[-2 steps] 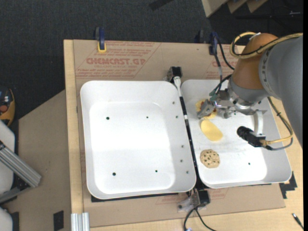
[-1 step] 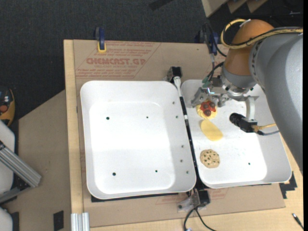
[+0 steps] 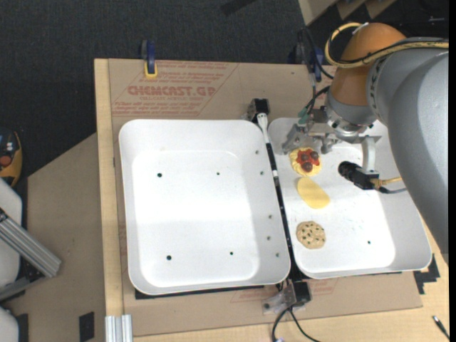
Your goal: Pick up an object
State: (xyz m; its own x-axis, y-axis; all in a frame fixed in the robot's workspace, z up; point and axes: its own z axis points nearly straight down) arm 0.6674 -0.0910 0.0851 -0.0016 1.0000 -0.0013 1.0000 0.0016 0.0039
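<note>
From the camera view, the worktop (image 3: 178,95) carries brown board printed in red "CHEMCAST G P", with smaller lines too blurred to read. Two white bins sit side by side: the left bin (image 3: 142,141) at frame centre, the right bin (image 3: 385,248) at centre right. In the right bin lie a red-and-yellow piece (image 3: 306,161), a yellow oval (image 3: 313,193) and a cookie (image 3: 311,234). The claw (image 3: 313,140) hangs just above the red-and-yellow piece; I cannot tell its state.

Two bins side by side on the worktop (image 3: 178,84), in the right bin (image 3: 370,234) a cookie (image 3: 311,234) nearest, a flat oval piece (image 3: 313,192) behind it, a small round item (image 3: 306,160) farthest, under the claw (image 3: 311,141)
</note>
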